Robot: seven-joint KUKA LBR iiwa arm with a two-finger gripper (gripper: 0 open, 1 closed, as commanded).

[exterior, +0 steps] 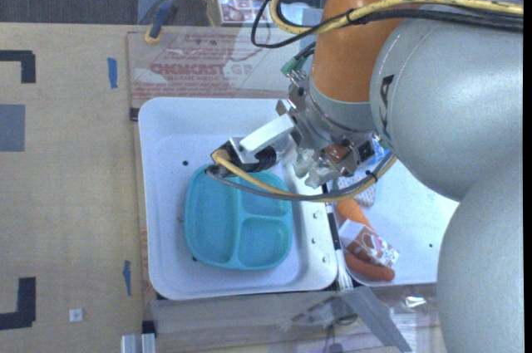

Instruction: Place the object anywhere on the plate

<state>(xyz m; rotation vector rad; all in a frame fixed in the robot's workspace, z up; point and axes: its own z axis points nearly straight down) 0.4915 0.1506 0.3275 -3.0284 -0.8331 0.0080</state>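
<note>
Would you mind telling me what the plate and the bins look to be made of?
The plate: seemingly moulded plastic, turquoise, with a soft sheen and rounded dividers between compartments. The left bin and right bin: probably plastic too, smooth white with rounded corners, though coated metal can't be ruled out.

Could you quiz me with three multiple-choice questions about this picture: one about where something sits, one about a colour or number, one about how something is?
1. Where does the plate lie?
A. in the left bin
B. on the wooden bench
C. in the cardboard box

2. How many sections does the plate have?
A. one
B. three
C. five

3. How is the plate lying?
A. flat, open side up
B. upside down
C. standing on edge

Answers:
1. A, the white bin's walls surround it.
2. B, raised ridges split it into one long section and two smaller ones.
3. A, its hollow sections face the camera.
</note>
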